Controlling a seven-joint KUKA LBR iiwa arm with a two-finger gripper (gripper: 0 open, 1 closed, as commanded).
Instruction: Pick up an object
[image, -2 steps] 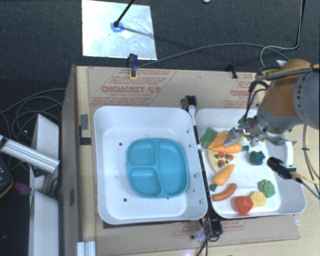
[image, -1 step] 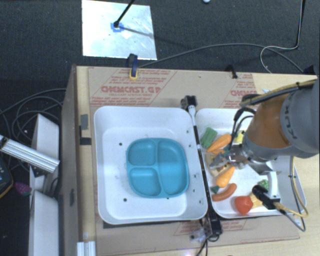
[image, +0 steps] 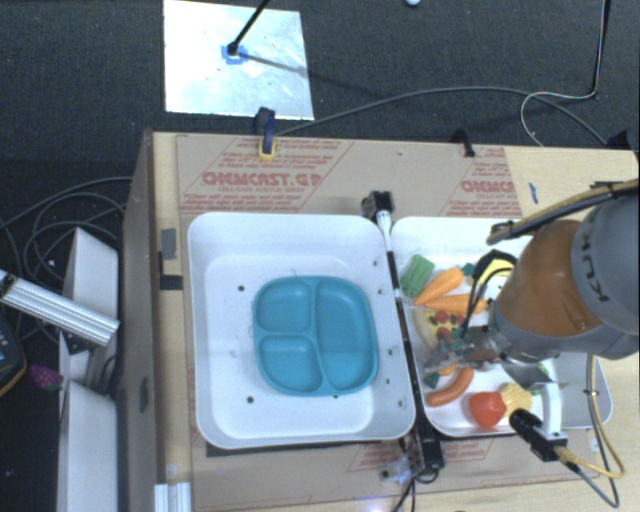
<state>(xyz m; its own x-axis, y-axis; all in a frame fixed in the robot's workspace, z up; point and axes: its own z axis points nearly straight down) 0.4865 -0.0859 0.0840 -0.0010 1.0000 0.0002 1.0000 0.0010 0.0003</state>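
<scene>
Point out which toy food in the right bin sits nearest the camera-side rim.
The red tomato-like piece, beside a yellow piece. The sausage, the carrot and the green piece lie farther back.

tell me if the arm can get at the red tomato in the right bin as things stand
Probably yes. The tomato lies uncovered near the front edge of the right bin, with just a yellow piece touching its right side. The arm already hangs over that bin, a short way behind the tomato.

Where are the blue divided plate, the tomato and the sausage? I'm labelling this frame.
blue divided plate (image: 316, 335): camera view, on its central ridge, in the left bin.
tomato (image: 487, 408): camera view, middle of its red top, right bin.
sausage (image: 451, 386): camera view, mid-length on its orange-red body, right bin.
</scene>
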